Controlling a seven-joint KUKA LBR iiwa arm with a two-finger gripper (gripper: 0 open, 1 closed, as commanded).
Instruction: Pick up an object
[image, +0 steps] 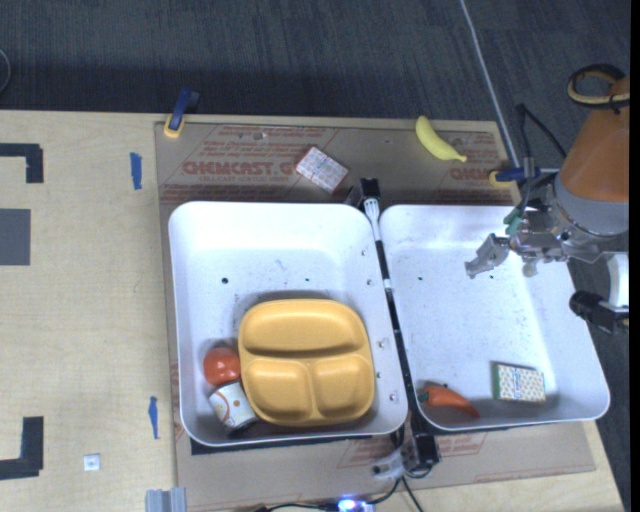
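Observation:
My gripper (487, 259) hangs over the upper right part of the right bin (450, 320), with nothing seen between its fingers. In that bin a carrot-like orange toy (447, 397) lies at the near left corner, and a small patterned card (518, 382) rests near the front right. The left bin (200, 250) holds a large yellow divided tray (303, 358), a red-orange ball (221, 365) to its left, and a small white-and-orange can (231, 405) below the ball.
Behind the bins a banana (439, 140) and a patterned card (320, 168) lie on the cardboard sheet. A blue-and-yellow clamp (180, 110) grips the sheet's far left corner. Cables run under the front edge between the bins.

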